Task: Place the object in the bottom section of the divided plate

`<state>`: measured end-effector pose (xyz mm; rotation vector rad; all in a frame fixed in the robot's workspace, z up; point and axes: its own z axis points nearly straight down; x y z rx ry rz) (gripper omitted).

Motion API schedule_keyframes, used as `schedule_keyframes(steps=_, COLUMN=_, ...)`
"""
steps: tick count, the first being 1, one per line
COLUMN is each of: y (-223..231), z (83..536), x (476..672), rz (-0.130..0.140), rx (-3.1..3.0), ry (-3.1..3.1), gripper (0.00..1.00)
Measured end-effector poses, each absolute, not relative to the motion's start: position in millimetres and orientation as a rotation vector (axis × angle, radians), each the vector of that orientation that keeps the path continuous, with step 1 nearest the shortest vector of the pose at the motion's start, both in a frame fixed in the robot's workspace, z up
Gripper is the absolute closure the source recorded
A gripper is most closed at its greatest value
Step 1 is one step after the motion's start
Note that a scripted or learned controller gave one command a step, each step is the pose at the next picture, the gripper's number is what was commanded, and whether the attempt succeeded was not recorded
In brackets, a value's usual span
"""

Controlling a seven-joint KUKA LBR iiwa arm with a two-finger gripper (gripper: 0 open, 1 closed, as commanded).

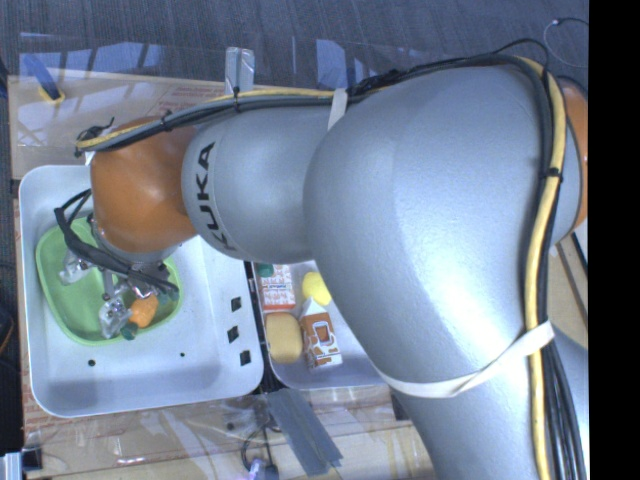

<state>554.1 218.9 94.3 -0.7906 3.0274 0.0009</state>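
Over the left white bin (60, 388), end effector (118, 306) sits low on the green divided plate (55, 268); grip state unreadable. Small orange object (143, 311) lies at its tip, on the plate's near section. Placement looks nearly complete; withdrawal left.

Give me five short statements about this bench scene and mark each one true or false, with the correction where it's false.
1. The green plate lies in the left bin. True.
2. The gripper is over the right bin. False: it is over the green plate in the left bin.
3. A small orange object sits by the gripper on the plate. True.
4. The yellow block lies in the left bin. False: it lies in the right bin, beside an orange and white carton.
5. The arm covers much of the right bin. True.
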Motion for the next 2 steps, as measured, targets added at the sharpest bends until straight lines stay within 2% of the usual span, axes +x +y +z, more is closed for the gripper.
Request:
schedule_keyframes(steps=1, y=219.6, z=153.9, x=588.3, rz=0.001, rx=-0.595, ry=3.084, gripper=0.00)
schedule_keyframes(steps=2, y=219.6, z=400.4, x=638.9, rz=-0.001, rx=-0.366, ry=3.114, gripper=0.00)
